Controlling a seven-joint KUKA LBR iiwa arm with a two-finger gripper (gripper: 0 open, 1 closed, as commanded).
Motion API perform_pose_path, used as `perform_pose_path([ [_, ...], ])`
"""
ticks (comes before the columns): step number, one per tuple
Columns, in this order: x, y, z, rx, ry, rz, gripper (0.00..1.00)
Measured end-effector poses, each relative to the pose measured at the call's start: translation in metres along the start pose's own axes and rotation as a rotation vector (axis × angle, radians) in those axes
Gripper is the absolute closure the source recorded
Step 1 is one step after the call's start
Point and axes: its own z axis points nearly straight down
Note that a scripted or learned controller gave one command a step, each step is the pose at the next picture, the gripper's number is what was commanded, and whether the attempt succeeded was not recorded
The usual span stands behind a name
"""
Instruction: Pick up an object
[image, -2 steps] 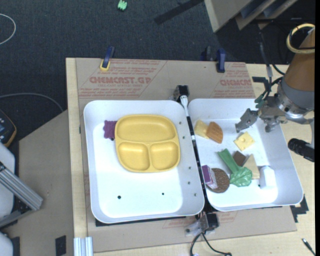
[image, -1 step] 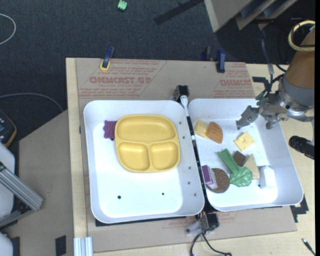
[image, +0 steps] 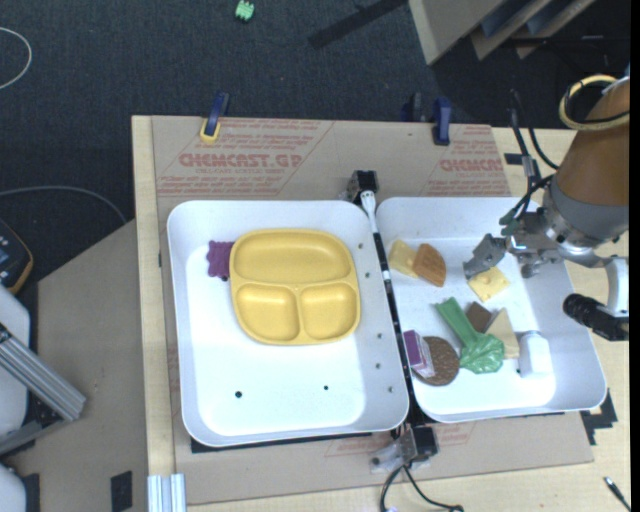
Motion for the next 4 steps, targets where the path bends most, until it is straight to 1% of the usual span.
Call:
perform_pose_path([
  [1,-0.004,-0.009,0.049,0.001,0.001,0.0,0.0],
  [2,-0.003,-0.008,0.097,-0.002,0.001,0.0,0.0],
  [3,-0.004,-0.006,0.086,-0.01,-0.001,0.001,1.0],
  [4,-0.009,-0.007,0.043,-0.005,-0.002,0.001,1.0],
])
